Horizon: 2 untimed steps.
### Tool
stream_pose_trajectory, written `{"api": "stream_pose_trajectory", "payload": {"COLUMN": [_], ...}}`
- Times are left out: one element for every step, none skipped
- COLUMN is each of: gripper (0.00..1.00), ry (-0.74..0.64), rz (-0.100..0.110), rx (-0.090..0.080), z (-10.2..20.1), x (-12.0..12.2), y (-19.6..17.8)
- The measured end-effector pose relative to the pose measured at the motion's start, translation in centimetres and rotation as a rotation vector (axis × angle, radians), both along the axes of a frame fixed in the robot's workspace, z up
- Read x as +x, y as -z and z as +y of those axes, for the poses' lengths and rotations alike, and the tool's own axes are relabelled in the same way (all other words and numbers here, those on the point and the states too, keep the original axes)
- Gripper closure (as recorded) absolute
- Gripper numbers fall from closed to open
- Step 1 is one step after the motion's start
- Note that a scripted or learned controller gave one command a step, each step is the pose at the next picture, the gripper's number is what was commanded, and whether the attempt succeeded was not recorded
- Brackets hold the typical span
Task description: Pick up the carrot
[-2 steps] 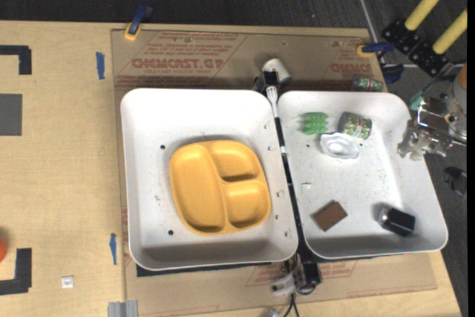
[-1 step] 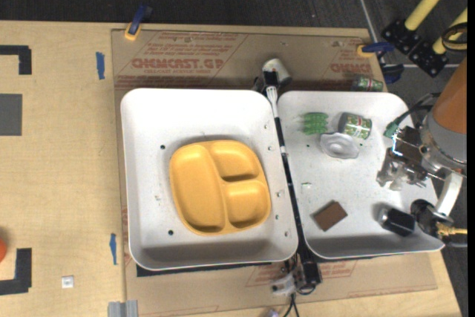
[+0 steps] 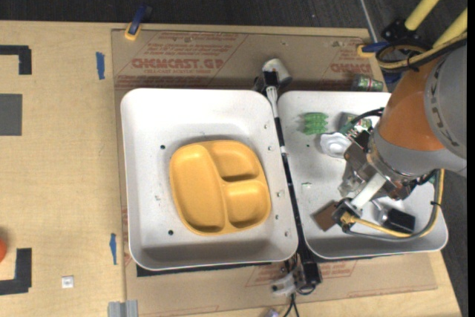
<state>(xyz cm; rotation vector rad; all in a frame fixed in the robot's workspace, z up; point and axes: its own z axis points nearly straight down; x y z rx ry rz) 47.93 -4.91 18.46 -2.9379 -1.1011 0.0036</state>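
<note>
A: Camera view. Gripper?
B: Above the right bin, towards its near edge. Spread or pressed together: cannot tell.
A: Carrot?
B: Cannot tell where. Green piece by that bin's far edge. Yellow divided plate mid left bin. Orange-red thing at the bench's left edge, cropped.

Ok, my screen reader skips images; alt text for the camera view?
A grey-and-orange robot arm reaches over the right white bin, near a small green item. The left white bin holds a yellow divided tray.
</note>
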Motion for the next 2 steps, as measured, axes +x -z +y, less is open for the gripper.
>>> {"api": "stream_pose_trajectory", "payload": {"gripper": [1.00, 1.00], "ry": [0.292, 0.492], "rz": [-0.003, -0.002], "rx": [-0.003, -0.004], "z": [-1.7, 0.6], "x": [0.0, 0.1], "y": [-4.9, -7.2]}}
